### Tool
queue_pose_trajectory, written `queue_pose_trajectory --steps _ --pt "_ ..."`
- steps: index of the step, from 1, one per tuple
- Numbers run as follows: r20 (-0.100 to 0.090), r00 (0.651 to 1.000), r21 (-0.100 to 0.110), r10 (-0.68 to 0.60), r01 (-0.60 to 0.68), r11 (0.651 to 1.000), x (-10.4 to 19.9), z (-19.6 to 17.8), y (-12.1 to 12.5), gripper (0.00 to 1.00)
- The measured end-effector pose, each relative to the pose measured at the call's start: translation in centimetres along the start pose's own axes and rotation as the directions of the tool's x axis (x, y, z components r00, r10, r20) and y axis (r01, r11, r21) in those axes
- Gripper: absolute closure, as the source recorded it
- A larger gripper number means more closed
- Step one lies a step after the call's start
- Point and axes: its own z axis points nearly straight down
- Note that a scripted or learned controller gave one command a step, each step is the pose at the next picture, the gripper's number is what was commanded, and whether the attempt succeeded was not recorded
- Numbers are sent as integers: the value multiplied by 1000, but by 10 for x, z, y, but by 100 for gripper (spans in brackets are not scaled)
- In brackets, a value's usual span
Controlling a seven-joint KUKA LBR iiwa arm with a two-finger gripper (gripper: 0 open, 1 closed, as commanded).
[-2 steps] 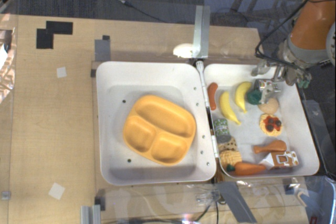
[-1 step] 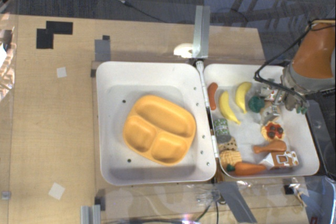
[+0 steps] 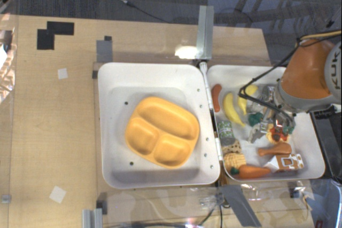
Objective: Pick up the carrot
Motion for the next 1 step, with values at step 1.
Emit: queue_pose_trajectory --steps 1 --pt "8 1000 0 -6 6 1000 -3 -13 1 100"
